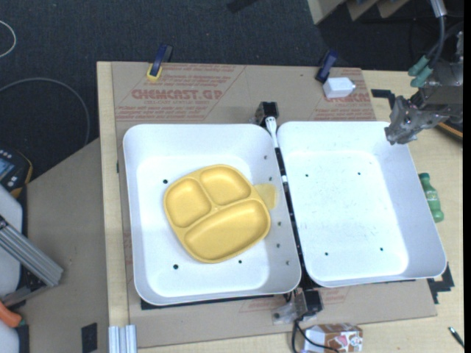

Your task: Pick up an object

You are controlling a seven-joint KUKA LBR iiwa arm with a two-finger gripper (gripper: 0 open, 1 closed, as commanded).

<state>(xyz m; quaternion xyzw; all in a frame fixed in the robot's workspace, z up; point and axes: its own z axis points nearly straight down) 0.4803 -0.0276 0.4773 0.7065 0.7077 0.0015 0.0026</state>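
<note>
Bins sit side by side on the bench: the left bin [140,197] and the right bin [412,197]. A yellow divided plate [217,213] with three compartments lies flat in the left bin, a little to the right of its middle, near the wall between the bins. The gripper [403,127] is at the far right corner of the right bin, over its rim, well apart from the plate. Whether it is open or closed, I cannot tell.
</note>
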